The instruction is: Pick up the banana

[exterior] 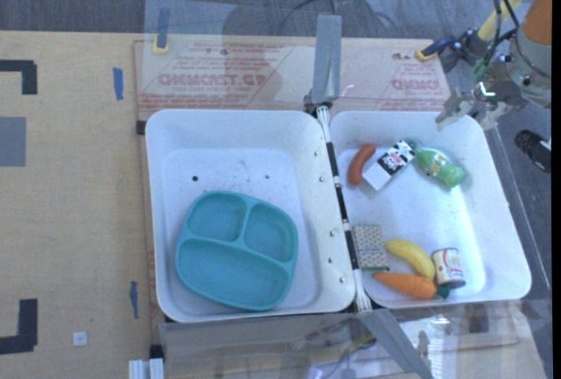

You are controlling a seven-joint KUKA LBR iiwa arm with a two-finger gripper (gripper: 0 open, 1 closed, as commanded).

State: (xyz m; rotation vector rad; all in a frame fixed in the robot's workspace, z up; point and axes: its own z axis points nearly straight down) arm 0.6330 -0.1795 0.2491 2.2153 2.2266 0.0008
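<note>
Broadly, two shallow white plastic bins sit side by side across the middle of the frame: the left-hand white bin [166, 140] carries a teal plastic tray with three compartments [235, 250], while the right-hand white bin [500, 193] holds the clutter. At the upper right of the frame the grey arm's two-finger gripper [473, 101] hangs over that bin's far corner, well apart from the target; whether it is spread or closed I cannot tell, and nothing shows in its hold. Down at the lower right of the frame lies the small yellow curved banana [412, 256], smooth-skinned and on its side, just beside an orange carrot [405, 284] below it, a small red-and-white can [450, 266] to its right and a speckled grey block [370, 246] to its left. It is probably a light, fairly stiff toy with a slick skin, so I judge the best hold is across the thick middle of its curve, square to its length, since the tapering ends would likely slip and its neighbours crowd the lower side.
</note>
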